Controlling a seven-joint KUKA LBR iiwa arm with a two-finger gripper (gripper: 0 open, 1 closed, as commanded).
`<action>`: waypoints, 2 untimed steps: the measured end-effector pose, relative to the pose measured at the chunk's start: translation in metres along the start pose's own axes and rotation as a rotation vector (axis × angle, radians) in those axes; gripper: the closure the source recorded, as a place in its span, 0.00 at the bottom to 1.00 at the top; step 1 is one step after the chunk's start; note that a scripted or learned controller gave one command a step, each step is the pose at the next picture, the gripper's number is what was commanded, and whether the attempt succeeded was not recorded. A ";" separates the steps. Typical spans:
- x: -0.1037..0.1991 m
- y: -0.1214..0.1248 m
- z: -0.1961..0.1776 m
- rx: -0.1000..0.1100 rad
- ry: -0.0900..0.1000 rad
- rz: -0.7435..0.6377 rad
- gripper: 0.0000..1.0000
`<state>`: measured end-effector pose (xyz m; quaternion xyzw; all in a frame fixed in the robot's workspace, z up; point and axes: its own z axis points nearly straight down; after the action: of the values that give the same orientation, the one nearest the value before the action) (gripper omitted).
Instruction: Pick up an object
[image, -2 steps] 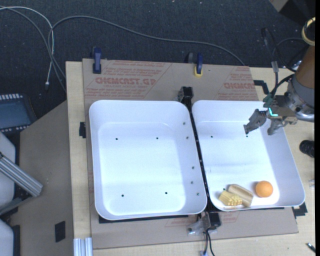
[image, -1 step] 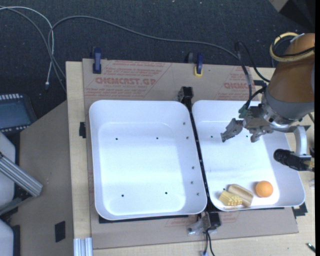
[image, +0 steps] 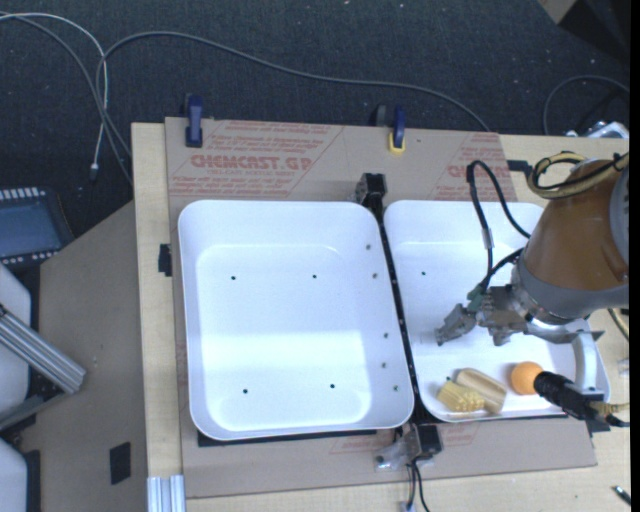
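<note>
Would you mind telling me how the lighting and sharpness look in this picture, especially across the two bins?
In the camera view, lighting is even; the left bin shows a brighter band across its floor. The gripper looks soft, while the orange ball and the yellow object in the right bin are clearer.

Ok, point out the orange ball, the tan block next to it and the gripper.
orange ball (image: 525, 377): camera view, middle of its rounded top.
tan block (image: 472, 391): camera view, centre of its upper face.
gripper (image: 452, 327): camera view, at the tips of its fingers over the right bin.
</note>
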<state>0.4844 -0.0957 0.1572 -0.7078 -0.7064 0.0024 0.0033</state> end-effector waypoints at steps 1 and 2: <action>0.065 0.132 -0.033 -0.014 0.000 -0.009 0.00; 0.005 0.072 0.047 0.000 -0.002 0.004 0.00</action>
<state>0.5559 -0.0906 0.1092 -0.7091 -0.7051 0.0029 0.0026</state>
